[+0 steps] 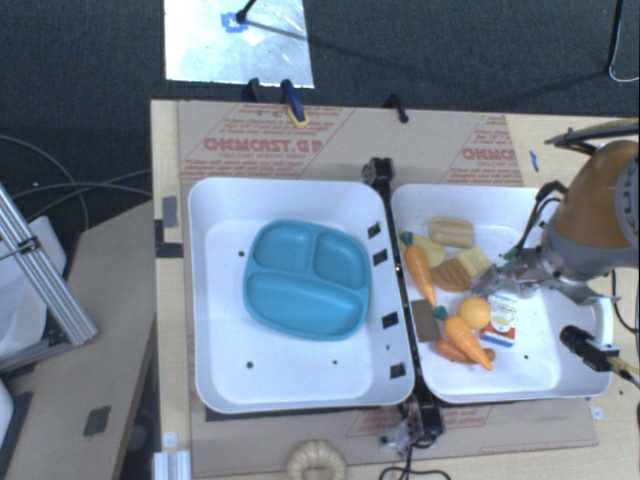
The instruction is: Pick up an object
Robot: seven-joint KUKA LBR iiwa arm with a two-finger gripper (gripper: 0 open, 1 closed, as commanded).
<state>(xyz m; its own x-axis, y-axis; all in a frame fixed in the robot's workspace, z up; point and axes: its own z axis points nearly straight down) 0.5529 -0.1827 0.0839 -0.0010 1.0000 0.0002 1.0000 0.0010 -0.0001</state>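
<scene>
My tool (497, 280) sits low in the right bin (540, 380); its opening I cannot tell. Just beside it lies the orange ball (475, 312): probably light, rigid, smooth, liable to roll. I would grip across its widest middle.

A single robot arm (600, 208) is reaching in from the right side of the camera view. Its rounded orange band is sitting above a grey wrist section, which is angling down and to the left. The gripper (497, 280) is pointing leftward and downward from the wrist. Whether its jaws are parted or closed is too small and blurred to tell.
</scene>
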